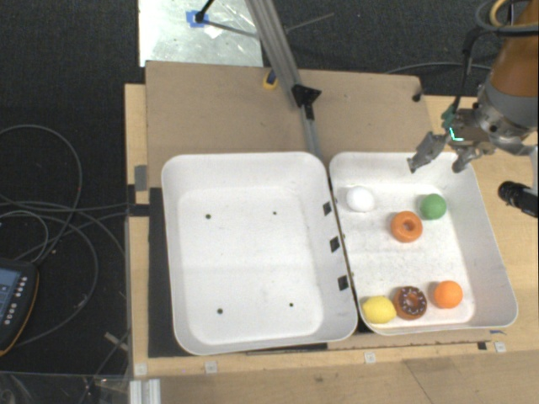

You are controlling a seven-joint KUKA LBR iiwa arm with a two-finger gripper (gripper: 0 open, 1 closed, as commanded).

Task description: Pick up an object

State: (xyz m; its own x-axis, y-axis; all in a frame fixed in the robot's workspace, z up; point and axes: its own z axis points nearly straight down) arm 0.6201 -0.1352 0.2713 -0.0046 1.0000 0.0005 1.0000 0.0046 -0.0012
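In the camera view, the end effector (440,162) hangs open over the far edge of the right bin (484,225) and holds nothing. The nearest things are the white ball (360,199), the green ball (433,206) and the orange ring (406,226), all apart from each other. For a good grasp, I think it should centre over the green ball, descend straight, then close.
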